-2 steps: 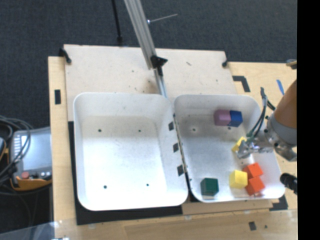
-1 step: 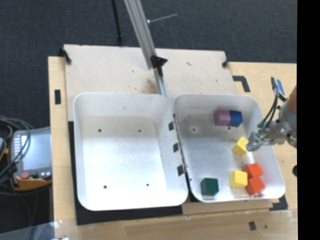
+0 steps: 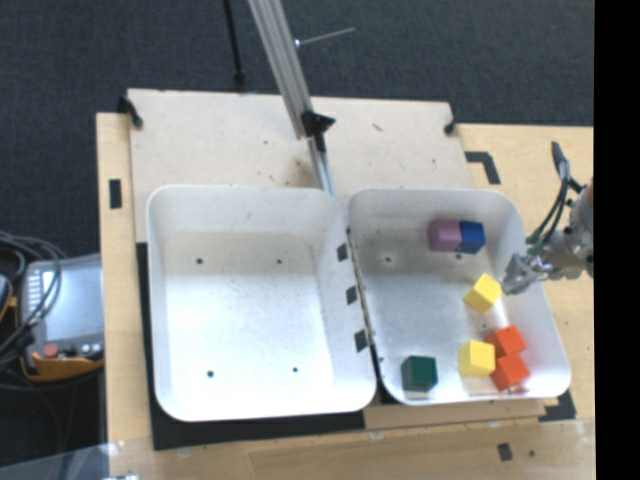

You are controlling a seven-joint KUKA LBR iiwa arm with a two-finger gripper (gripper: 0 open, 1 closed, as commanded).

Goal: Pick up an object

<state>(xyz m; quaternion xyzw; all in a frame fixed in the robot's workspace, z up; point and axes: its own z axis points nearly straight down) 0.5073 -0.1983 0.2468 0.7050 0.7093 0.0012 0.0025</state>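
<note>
The right bin [image 3: 400, 208] holds several small blocks. A purple block [image 3: 444, 234] and a blue block [image 3: 472, 235] touch near the far wall. A yellow block [image 3: 484, 294] lies by the right wall, with something white just below it. Lower down sit another yellow block [image 3: 476, 357], two orange blocks [image 3: 509, 340] [image 3: 512, 371] and a green block [image 3: 419, 372] near the front wall. My gripper [image 3: 520, 272] reaches in over the bin's right rim, just right of and slightly above the upper yellow block. I see nothing held in it.
The left bin [image 3: 160, 268] stands beside the right one, sharing a middle wall. A slanted metal post [image 3: 285, 63] rises from behind the bins. Cables [image 3: 558, 208] hang off the arm at the right edge. A grey box [image 3: 55, 303] sits left of the bench.
</note>
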